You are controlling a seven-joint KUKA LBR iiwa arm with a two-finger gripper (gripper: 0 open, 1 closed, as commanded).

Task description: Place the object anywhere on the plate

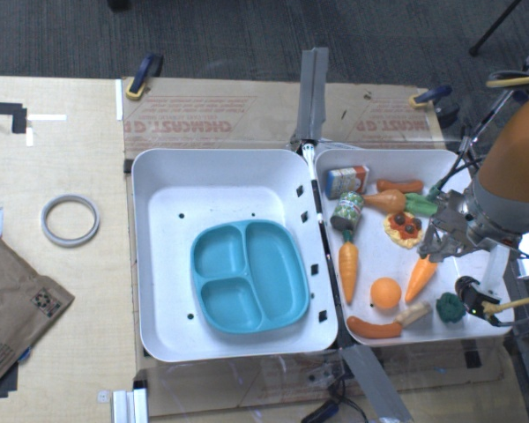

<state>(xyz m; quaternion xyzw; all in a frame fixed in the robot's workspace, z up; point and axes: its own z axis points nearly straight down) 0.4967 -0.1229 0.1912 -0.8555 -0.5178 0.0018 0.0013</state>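
Camera view, from the near edge outward: a sausage (375,328) lies along the front wall of the right bin (441,159), with a dark green broccoli-like piece (450,307) toward the bin's near right corner and an orange ball (385,293) just behind the sausage. In the left bin (150,236), a blue three-compartment plate (247,276) sits slightly toward the front, nothing on it. Farther back in the right bin, a small carrot (420,278) lies right at the claw (438,245), its broad end up against the claw and its tip pointing toward the near left, so its long axis runs on a diagonal. Whether the claw is spread or pinched on that carrot cannot be told; the arm's body covers that spot. A longer carrot (348,271) lies left of it, lengthwise front to back, tip toward the front. Behind come a little pizza (403,228), a green-topped jar (346,211), a pear-shaped orange piece (384,201), and a small carton (346,181) at the back wall. Off to the left, a tape ring (70,219) rests on the surface (53,148).
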